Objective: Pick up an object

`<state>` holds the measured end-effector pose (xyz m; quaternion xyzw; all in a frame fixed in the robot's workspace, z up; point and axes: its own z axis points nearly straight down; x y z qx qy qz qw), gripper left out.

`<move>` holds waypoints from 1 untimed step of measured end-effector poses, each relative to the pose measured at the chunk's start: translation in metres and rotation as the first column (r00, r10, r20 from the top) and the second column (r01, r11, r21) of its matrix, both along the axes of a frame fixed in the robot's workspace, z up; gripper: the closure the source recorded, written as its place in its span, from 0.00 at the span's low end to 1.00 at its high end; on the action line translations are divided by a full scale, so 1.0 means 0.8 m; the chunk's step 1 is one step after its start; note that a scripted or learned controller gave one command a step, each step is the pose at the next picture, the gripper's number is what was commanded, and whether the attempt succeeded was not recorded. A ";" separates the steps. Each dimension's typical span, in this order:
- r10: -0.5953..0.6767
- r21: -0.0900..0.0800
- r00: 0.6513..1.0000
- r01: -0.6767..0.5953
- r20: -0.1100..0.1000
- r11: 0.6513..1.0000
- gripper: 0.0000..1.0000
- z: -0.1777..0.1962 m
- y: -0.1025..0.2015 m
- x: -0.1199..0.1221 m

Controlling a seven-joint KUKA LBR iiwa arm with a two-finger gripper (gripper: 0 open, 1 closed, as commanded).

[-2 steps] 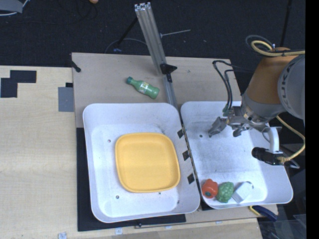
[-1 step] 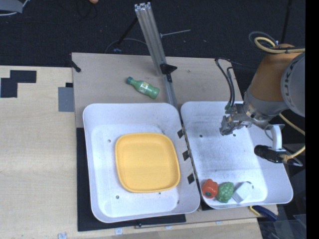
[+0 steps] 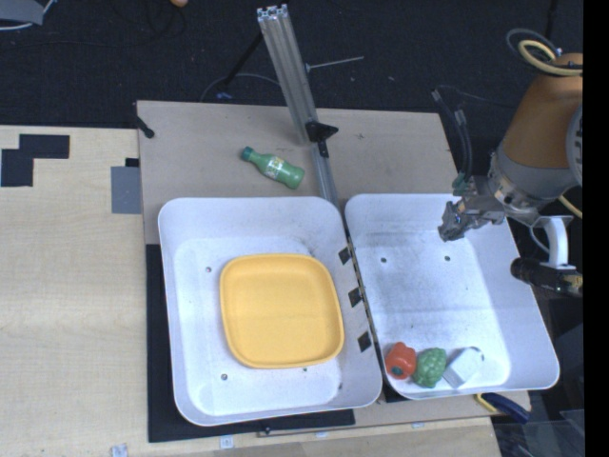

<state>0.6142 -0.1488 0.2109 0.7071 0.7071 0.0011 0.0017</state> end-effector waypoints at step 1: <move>0.000 0.000 1.000 0.000 0.000 1.000 1.00 0.066 -0.001 0.001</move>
